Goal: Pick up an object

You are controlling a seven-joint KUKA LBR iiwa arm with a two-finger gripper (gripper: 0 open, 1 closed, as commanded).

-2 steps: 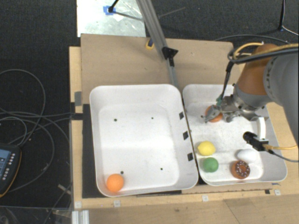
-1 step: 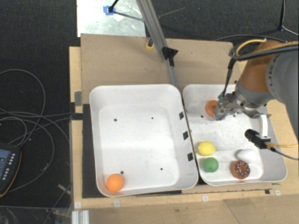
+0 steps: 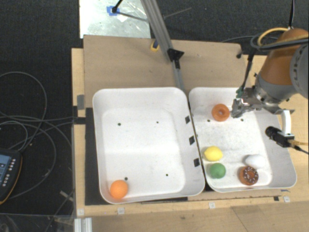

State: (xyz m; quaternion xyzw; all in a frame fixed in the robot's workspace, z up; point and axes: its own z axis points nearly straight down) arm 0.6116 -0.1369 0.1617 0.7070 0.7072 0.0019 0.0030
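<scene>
Two white bins sit side by side: the left bin (image 3: 140, 100) and the right bin (image 3: 231, 139). Six small things in all. One orange ball (image 3: 118, 189) lies alone in the left bin's near corner. The right bin has one orange ring-shaped doughnut (image 3: 220, 112), one yellow lemon (image 3: 213, 153), one green ball (image 3: 217, 170), one white lump (image 3: 254, 160) and one brown sprinkled doughnut (image 3: 248, 176). The gripper (image 3: 237, 110) sits just beside the orange doughnut, which is glossy and holed; whether it grips anything I cannot tell.
</scene>
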